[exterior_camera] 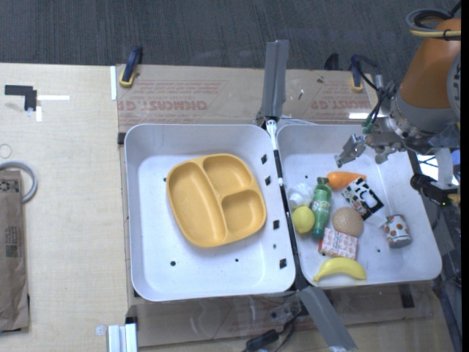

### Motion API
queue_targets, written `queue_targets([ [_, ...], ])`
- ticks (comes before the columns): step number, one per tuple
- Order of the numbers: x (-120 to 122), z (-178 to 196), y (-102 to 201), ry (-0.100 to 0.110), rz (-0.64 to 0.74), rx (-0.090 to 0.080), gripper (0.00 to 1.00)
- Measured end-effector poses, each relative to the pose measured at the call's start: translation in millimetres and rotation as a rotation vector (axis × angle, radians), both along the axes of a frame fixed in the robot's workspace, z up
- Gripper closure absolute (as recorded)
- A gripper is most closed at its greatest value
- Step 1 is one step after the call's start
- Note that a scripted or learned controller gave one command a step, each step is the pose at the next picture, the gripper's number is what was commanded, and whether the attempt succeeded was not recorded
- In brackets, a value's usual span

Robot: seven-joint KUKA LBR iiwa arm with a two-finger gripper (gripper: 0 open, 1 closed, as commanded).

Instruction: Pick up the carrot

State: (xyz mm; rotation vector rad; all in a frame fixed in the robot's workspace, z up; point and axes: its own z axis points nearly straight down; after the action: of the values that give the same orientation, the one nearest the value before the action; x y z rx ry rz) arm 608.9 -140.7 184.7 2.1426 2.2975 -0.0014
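I see the carrot (342, 179) lying on its side in the right bin (418, 270), toward the back half, its thicker end pointing at the black-and-white packet (363, 197) that touches or slightly overlaps it. It seems simply dropped in among the clutter, so there is little free room around it. My gripper (364, 147) hangs just behind and above the carrot with nothing between its fingers; they look parted, though at this slant I would not swear how wide. The green bottle (321, 205) sits just left of the carrot, with the lemon (303, 218) beside it. I judge the packet and the bottle crowd any descent. The yellow divided plate (216, 198) sits in the left bin (146, 218), well apart.
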Motion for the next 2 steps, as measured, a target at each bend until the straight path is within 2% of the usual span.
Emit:
queue_targets([
  [1, 19, -93, 33, 0.000, 0.183, 0.000, 0.00],
  [2, 36, -31, -30, -0.003, 0.152, -0.002, 0.00],
])
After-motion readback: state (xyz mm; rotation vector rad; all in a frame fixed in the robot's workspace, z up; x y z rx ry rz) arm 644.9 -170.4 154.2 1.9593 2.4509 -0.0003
